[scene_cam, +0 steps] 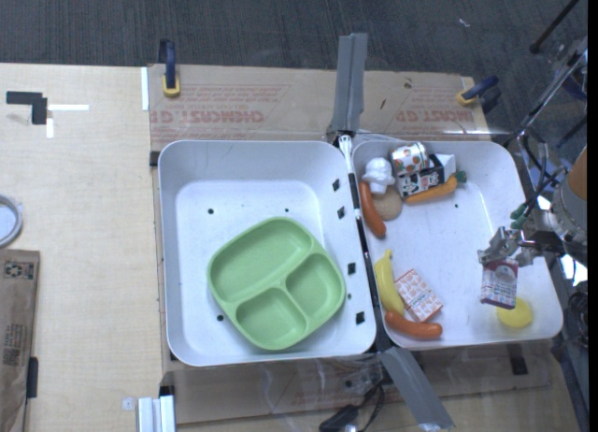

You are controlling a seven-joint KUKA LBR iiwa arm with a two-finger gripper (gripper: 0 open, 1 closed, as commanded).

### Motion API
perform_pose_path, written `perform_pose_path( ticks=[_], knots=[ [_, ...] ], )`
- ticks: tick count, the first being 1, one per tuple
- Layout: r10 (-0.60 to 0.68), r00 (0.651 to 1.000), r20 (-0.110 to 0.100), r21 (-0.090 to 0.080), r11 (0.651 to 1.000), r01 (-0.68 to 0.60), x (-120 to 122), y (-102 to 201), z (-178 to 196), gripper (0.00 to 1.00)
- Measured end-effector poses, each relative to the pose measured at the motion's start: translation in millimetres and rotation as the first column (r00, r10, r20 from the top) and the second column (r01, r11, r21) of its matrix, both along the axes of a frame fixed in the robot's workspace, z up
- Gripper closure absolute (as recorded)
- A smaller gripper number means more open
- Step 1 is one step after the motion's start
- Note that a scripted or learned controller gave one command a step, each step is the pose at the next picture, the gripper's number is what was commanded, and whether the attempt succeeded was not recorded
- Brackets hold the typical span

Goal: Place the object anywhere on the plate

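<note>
The pale green, three-compartment plastic plate (276,282) is looking smooth and faintly glossy. The two shallow white bins (187,234) are showing a matt, moulded-plastic finish. The small red-and-white packet (499,283) by the metal gripper (500,251) is possibly looking like printed paper.

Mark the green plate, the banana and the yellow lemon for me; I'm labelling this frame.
green plate (245,262): camera view, floor of its large compartment.
banana (386,280): camera view, middle of its curved body.
yellow lemon (516,314): camera view, centre of its visible side.
</note>
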State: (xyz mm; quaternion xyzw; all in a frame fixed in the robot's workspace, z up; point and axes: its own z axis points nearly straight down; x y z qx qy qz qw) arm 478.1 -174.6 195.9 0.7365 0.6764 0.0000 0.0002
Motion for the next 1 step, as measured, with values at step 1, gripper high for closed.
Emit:
perform_pose_path(
  ticks=[1],
  knots=[
    [-0.125,0.992,-0.004,0.0,0.992,0.125,-0.7,59.3,-44.4,1.0]
  ],
)
